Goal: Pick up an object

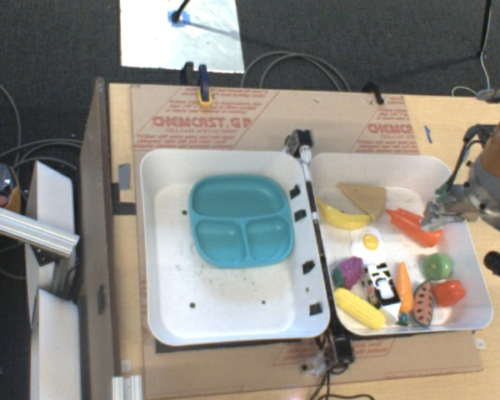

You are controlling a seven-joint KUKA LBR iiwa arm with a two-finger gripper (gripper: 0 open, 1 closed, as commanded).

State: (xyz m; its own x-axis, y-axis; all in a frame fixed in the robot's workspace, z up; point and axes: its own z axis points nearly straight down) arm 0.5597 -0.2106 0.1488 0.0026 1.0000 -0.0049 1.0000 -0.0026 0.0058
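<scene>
A dark grey carpet (50, 23) covers the floor around the bench. On it at the far side lies a pale square sheet (183, 23) with a small blue mark. Black cables (4, 152) loop over the carpet at the left and run along the far right. The bench top is a brown cardboard sheet (233, 119) printed with red lettering. A metal rail (29, 230) lies at the left.

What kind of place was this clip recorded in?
Probably a robotics lab bench: two white bins on cardboard, toy food such as a banana and corn, loose cables on dark carpet.
</scene>
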